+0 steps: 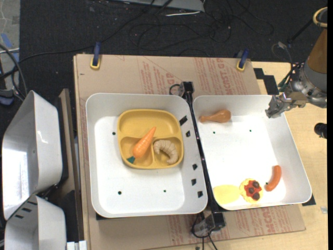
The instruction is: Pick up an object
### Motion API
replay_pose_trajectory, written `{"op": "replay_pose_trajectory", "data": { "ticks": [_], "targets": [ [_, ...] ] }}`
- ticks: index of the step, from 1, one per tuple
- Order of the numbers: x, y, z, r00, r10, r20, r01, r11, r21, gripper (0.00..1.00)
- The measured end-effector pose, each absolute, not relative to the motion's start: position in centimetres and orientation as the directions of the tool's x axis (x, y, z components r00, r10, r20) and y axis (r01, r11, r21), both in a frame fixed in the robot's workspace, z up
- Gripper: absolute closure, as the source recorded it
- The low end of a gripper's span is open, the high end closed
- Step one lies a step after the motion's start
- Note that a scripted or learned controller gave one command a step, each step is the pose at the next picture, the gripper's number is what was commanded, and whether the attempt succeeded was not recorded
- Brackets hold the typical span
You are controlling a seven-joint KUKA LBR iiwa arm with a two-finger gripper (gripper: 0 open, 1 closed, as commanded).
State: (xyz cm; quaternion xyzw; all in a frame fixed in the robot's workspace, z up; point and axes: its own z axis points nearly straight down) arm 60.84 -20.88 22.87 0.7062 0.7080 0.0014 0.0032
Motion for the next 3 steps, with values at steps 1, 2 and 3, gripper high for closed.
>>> {"op": "replay_pose_trajectory", "data": {
  "ticks": [1,2,3],
  "targets": [
    [61.0,-20.9,28.1,-0.003,1.0,-0.003,1.0,0.003,0.008,1.0],
    [59.7,-15.7,26.3,-0.007,1.0,0.002,1.0,0.007,-0.002,1.0],
    [58.6,-10.4,26.8,-0.008,1.0,0.002,1.0,0.008,-0.001,1.0]
  ]
}}
